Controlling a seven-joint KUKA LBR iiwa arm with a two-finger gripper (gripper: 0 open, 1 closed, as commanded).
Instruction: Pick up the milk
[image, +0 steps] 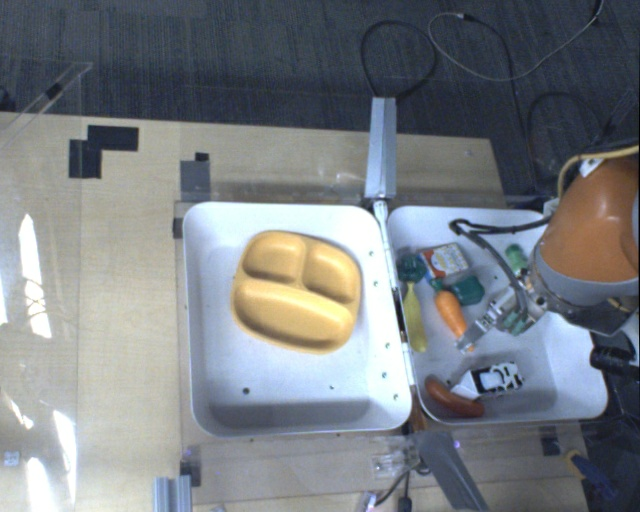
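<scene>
The milk (497, 378) is a small white carton with black patches. It lies on its side near the front of the right bin (575, 395). My gripper (470, 338) hangs over the middle of that bin, just right of an orange carrot (450, 313). It is a little behind and left of the milk and apart from it. Nothing shows in its grasp. The grey arm with its orange band (595, 235) reaches in from the right.
Also in the right bin are a red sausage (455, 397) at the front left, a yellow piece (413, 322) by the left wall, two teal-green items (410, 267) (468, 292) and a red-and-white packet (447, 260). The left bin (205, 320) holds a yellow divided tray (297, 290).
</scene>
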